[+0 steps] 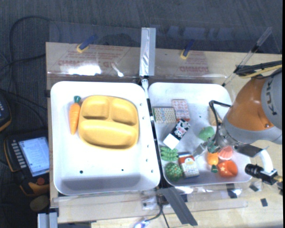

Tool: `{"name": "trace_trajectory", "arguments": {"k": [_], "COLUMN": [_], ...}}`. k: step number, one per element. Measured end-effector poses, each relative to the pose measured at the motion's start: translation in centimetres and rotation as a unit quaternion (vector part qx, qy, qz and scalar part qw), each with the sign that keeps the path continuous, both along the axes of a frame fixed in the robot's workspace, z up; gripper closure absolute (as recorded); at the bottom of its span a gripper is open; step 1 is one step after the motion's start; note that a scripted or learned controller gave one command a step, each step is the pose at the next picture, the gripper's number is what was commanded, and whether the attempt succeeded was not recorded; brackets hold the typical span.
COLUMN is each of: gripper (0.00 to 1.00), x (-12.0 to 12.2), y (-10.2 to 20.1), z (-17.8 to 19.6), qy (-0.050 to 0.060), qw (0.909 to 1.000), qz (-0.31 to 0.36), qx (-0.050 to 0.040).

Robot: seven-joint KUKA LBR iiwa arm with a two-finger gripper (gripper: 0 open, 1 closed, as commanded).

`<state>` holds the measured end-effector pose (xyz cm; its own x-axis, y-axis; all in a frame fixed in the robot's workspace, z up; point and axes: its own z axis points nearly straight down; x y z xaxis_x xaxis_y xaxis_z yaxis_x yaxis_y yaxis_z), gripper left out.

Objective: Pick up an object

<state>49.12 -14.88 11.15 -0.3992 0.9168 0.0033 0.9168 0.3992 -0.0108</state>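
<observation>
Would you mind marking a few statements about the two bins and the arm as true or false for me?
1. The yellow tray lies in the left bin. True.
2. The toy carrot lies inside one of the tray's compartments. False: it lies on the bin floor, beside the tray's left edge.
3. The gripper is down in the right bin, among the toys near the bin's front right corner. True.
4. The cow-patterned carton lies in the left bin. False: it lies in the right bin, near the middle.
5. The arm reaches over the left bin. False: it is over the right bin.
</observation>
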Motion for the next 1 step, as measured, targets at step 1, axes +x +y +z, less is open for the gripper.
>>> {"name": "trace_trajectory", "arguments": {"k": [1], "gripper": [1.00], "x": [-0.38], "y": [-0.47], "z": [-2.18], "qy": [-0.012], "qw": [0.9915], "qz": [-0.130], "qx": [-0.0025]}}
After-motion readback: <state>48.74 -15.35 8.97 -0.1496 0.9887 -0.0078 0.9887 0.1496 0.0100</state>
